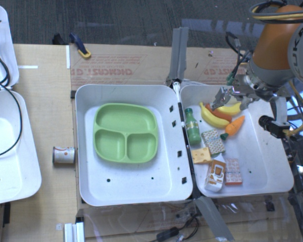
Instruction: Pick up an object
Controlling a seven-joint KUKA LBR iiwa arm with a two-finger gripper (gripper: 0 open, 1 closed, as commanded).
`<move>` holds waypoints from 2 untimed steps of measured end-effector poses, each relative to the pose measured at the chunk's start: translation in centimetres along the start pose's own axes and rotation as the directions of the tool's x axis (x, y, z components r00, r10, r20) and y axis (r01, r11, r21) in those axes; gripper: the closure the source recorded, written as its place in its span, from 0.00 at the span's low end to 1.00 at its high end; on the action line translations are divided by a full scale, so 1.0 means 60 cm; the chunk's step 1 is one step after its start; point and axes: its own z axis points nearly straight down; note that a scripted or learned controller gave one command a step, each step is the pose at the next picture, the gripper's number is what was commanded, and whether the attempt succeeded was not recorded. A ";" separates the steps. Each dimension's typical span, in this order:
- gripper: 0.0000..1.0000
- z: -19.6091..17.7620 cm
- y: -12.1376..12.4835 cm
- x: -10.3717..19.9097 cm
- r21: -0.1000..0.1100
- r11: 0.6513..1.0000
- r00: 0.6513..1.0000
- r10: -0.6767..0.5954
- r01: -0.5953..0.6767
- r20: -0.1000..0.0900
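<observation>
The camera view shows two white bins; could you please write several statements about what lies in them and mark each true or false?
1. The green divided plate lies in the left bin. True.
2. The banana lies in the left bin. False: it lies in the right bin.
3. The green bottle lies near the right bin's left wall. True.
4. The gripper is above the plate. False: it is over the right bin, near the banana.
5. The carrot lies right of the banana. True.
</observation>
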 end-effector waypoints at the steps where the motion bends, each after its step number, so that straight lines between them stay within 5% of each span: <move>1: 0.00 0.191 0.054 -0.068 -0.004 0.982 0.982 -0.189 0.189 0.001; 2: 1.00 0.179 0.053 -0.070 0.000 0.983 0.983 -0.186 0.186 -0.001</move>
